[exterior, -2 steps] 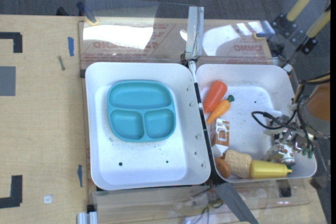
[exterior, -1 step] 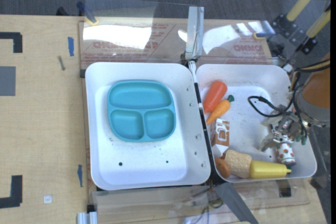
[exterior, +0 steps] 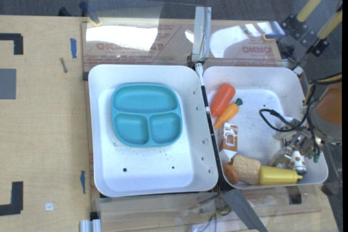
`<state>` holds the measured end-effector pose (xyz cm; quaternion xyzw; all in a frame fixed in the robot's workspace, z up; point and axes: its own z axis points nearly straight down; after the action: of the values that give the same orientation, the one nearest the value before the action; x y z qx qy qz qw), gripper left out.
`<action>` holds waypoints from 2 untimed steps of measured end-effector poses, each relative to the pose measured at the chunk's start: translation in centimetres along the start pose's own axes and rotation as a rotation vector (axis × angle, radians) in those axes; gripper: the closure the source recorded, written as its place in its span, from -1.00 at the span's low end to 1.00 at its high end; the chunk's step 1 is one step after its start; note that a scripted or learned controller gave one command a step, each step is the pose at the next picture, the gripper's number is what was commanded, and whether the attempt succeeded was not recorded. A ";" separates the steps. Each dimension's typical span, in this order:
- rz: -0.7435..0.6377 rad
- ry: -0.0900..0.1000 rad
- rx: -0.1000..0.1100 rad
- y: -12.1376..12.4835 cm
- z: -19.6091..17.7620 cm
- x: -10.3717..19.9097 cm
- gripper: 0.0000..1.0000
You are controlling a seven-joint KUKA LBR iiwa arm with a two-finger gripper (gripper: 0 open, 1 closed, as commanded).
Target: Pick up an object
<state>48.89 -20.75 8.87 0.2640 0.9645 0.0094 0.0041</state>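
The right white bin [exterior: 261,81] holds a red-orange pepper-like toy [exterior: 222,97] and a small carrot [exterior: 228,112] at its left side. Below them lies a small orange and white box [exterior: 230,137]. Along the front wall sit a tan bread-like piece [exterior: 246,169] and a yellow bottle-shaped toy [exterior: 278,175]. My gripper [exterior: 294,151] is low in the bin's right front corner, just above the yellow toy's right end. A small white piece with red spots [exterior: 297,161] lies right under it.
The left white bin [exterior: 103,133] holds a blue divided plate [exterior: 146,114]. A black cable [exterior: 273,116] loops over the right bin's floor near the gripper. The arm's orange band [exterior: 329,108] hangs over the bin's right wall. A clear panel stands behind both bins.
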 end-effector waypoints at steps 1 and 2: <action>-0.024 -0.007 0.016 6.2 0.2 -8.7 -1.00; 0.074 -0.004 0.018 2.9 0.2 -8.1 -1.00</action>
<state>57.29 -22.39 8.78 0.2994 0.9541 0.0002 0.0032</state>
